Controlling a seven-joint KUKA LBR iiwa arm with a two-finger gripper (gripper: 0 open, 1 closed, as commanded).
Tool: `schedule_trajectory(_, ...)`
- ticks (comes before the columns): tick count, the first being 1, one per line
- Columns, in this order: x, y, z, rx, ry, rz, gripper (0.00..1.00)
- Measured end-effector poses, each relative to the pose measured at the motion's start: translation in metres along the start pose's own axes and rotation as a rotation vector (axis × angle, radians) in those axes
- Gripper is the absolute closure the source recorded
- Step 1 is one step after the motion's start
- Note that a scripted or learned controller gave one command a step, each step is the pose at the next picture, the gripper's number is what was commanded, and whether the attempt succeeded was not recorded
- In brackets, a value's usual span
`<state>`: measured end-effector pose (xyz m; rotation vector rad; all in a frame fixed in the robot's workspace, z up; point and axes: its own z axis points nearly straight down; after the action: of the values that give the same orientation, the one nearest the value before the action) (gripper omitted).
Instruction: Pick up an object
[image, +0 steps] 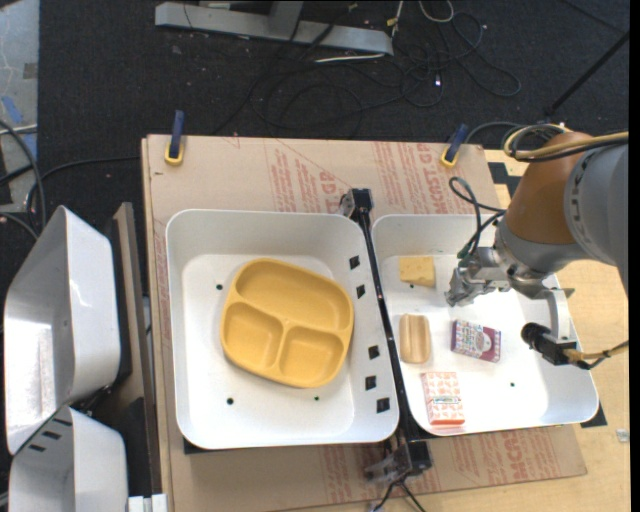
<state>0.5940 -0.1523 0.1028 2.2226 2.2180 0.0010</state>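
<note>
Crowding pincer (458, 294): cheese (418, 270), carton (476, 340).

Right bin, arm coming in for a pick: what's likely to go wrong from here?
1. The tool hangs between the yellow block, bread roll and purple carton; it may close on nothing.
2. All three lie close together, so a descent could knock a neighbour aside.

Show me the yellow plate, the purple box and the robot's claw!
yellow plate (287, 322): camera view, on the ridge where its compartments meet.
purple box (475, 341): camera view, middle of its top face.
claw (458, 293): camera view, at its fingertips.
</note>
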Motion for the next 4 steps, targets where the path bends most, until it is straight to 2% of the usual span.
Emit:
schedule_trajectory(1,0.003,-0.001,-0.043,-0.003,0.000,-0.004,1.00)
schedule_trajectory(2,-0.005,0.005,-0.104,-0.005,-0.002,-0.005,1.00)
schedule_trajectory(3,-0.005,0.006,-0.131,-0.003,-0.001,-0.005,1.00)
schedule_trajectory(4,0.045,0.004,-0.127,0.003,0.002,-0.010,1.00)
